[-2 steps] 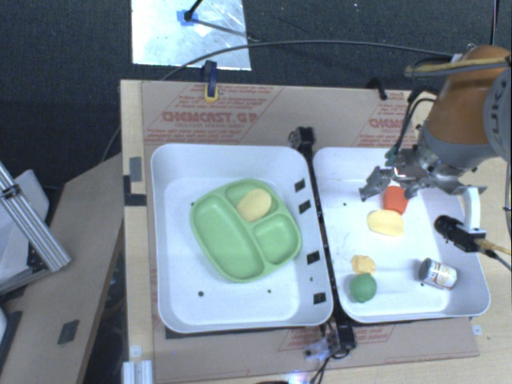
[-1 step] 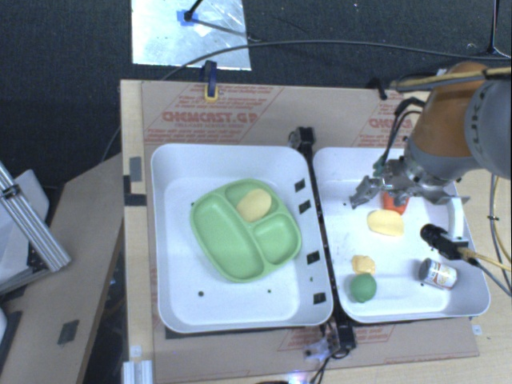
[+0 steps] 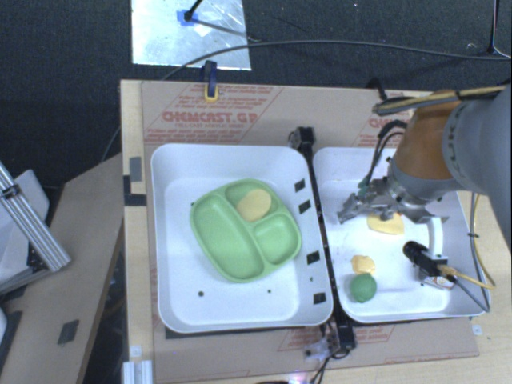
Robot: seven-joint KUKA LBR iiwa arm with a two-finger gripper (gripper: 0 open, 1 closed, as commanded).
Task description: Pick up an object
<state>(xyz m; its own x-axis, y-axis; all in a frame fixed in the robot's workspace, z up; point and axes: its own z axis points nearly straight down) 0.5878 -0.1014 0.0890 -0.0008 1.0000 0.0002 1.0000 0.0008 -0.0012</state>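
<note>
My gripper [image 3: 362, 206] hangs low over the upper middle of the right bin [image 3: 340, 170]. Just to its right, a flat pale yellow piece [image 3: 388, 226] lies on the bin floor, partly under the wrist. A small yellow chunk [image 3: 363, 263] and a green ball [image 3: 363, 288] rest nearer the front of the same bin, apart from the gripper. In the left bin [image 3: 184, 294] a green divided plate [image 3: 240, 230] holds a yellow oval piece [image 3: 254, 205] in its top compartment. I see nothing between the fingers.
A black divider with clips [image 3: 314, 214] runs between the two bins. The bins sit on a cardboard sheet [image 3: 240, 110]. A yellow-and-blue clamp [image 3: 210, 80] stands at the sheet's back edge. Grey metal framing [image 3: 32, 230] lies at the far left.
</note>
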